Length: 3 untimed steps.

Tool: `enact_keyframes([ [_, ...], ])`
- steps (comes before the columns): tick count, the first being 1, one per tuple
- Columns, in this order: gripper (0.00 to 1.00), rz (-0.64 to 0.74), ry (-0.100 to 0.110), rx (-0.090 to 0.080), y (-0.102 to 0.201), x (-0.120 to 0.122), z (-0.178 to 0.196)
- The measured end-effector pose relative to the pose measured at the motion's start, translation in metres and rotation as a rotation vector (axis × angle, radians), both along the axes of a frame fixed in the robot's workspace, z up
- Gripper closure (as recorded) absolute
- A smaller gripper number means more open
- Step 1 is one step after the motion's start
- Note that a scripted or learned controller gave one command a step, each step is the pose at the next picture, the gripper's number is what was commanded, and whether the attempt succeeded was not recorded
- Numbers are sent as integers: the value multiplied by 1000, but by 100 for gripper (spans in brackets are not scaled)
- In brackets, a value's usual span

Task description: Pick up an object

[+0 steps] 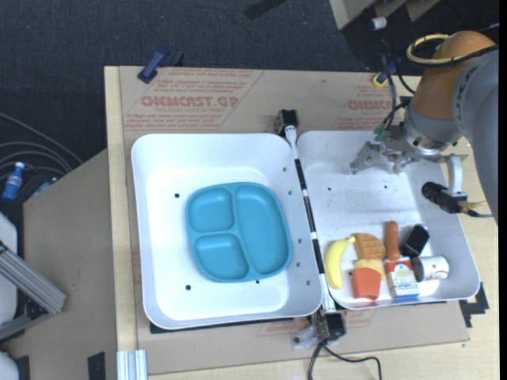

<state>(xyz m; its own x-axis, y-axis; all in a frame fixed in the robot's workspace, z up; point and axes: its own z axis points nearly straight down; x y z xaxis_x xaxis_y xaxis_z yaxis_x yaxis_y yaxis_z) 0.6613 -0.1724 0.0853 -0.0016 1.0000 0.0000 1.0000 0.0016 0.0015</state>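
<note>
My gripper (383, 160) hovers over the far end of the right bin (341, 153), open, with nothing between its fingers. The objects lie well apart from it, along that bin's near edge. They are a yellow banana (338, 261), a tan waffle-like piece (368, 246), an orange cup (366, 281), an orange sausage (392, 240), a small black block (415, 240), a red and blue carton (403, 279) and a white bottle (432, 269).
The left bin (158, 172) holds a blue divided plate (236, 231) in its middle. A black clamp (286, 120) sits at the far end of the ridge between the bins. The bare floor of the right bin stretches between my gripper and the objects.
</note>
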Motion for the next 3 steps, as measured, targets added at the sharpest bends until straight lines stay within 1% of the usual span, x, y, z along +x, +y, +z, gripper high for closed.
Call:
enact_keyframes([
  [1, 0, 0, 2, 1, 38, 6, 0],
  [2, 0, -1, 4, 1, 74, -48, -1],
  [3, 100, -2, 2, 1, 73, -47, 9],
])
